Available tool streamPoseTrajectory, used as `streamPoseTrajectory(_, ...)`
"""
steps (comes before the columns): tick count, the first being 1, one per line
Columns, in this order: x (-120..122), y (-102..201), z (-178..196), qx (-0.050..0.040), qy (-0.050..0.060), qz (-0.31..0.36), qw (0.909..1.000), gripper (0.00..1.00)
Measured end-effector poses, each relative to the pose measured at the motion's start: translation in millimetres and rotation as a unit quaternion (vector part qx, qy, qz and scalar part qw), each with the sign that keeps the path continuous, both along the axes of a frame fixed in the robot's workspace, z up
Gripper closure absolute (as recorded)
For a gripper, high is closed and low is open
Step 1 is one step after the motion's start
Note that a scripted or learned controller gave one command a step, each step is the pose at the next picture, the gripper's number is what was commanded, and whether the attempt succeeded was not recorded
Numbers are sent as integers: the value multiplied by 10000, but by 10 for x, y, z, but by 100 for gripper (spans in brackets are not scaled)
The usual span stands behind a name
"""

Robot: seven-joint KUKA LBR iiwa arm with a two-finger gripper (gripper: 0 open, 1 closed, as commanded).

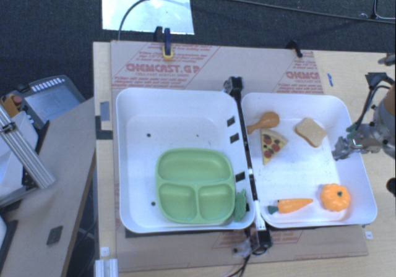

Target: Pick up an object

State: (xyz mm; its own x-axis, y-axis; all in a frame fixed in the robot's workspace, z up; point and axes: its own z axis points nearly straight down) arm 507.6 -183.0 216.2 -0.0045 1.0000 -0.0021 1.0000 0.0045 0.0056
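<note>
Metal tool (342,148) at right bin's (356,204) rim; near bread (310,132).

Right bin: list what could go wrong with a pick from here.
1. The gripper sits at the right white bin's right wall, so a descent from here may strike the rim rather than reach a toy.
2. The flat pizza slice toy lies close to the brown drumstick toy; fingers could nudge both and grasp neither.
3. The round orange pumpkin toy may roll away, and the orange carrot toy hugs the front wall.
</note>
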Motion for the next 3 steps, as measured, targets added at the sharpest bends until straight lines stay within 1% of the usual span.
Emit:
streamPoseTrajectory(1,36,-9,427,2,5,0,10000,100)
streamPoseTrajectory(2,152,439,464,8,14,8,10000,100)
streamPoseTrajectory(3,333,1027,431,8,11,12,10000,100)
